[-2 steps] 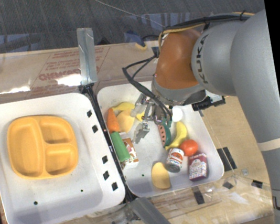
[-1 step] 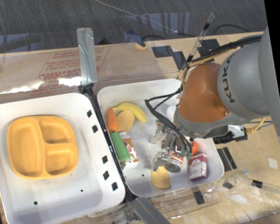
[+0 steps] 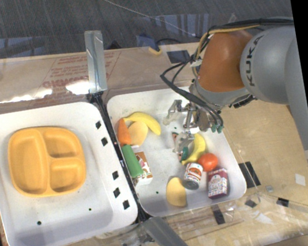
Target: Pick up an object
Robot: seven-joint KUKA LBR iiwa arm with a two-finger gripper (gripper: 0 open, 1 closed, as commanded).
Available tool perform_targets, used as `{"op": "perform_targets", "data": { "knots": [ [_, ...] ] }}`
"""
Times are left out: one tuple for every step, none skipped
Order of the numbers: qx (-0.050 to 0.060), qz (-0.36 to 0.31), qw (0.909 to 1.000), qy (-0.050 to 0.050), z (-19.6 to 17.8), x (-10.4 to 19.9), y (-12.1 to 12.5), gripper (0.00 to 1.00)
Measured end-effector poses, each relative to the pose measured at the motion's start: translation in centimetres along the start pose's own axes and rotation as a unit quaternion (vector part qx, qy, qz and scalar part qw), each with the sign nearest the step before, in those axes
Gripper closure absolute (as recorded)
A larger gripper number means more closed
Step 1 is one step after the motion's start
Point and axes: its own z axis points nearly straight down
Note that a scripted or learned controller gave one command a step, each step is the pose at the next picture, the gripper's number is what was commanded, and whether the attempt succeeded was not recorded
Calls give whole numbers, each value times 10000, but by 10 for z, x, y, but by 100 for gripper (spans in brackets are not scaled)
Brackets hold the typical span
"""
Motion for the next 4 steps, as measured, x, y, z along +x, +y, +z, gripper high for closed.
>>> {"op": "perform_targets", "data": {
  "knots": [
    [-8, 760, 9971, 21, 16, 43, -14, 0],
    [-7, 1224, 9925, 23, 16, 86, 11, 0],
    [-5, 1065, 9943, 15, 15, 133, 17, 0],
    [-5, 1668, 9860, 19, 16, 120, 40, 0]
  ]
}}
